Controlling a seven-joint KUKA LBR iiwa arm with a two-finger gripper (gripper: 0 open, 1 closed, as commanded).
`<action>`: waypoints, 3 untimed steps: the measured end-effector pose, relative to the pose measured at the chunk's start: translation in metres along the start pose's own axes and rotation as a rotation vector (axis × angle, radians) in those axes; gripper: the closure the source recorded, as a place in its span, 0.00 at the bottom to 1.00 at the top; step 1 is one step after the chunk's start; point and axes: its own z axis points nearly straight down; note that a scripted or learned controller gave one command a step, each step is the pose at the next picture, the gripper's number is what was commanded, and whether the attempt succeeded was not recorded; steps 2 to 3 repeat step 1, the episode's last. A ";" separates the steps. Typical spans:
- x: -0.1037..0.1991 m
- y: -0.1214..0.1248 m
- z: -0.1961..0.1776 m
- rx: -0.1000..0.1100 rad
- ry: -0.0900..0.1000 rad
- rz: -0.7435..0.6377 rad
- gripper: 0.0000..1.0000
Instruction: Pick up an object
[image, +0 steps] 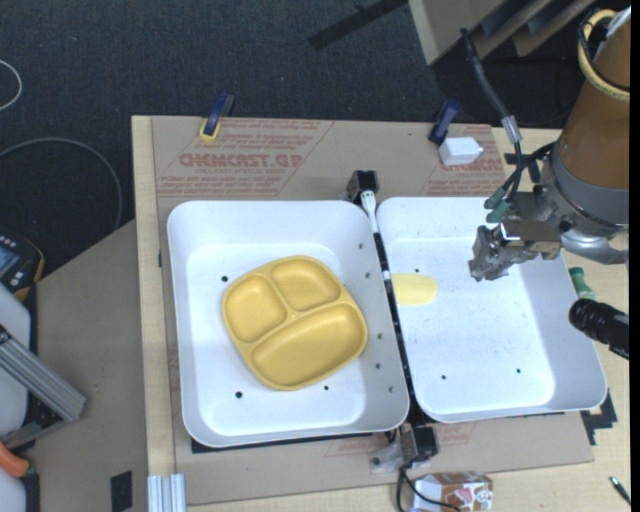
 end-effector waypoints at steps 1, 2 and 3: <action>0.077 0.000 -0.058 -0.019 0.002 -0.006 1.00; 0.077 0.000 -0.058 -0.019 0.002 -0.006 1.00; 0.077 0.000 -0.058 -0.019 0.002 -0.006 1.00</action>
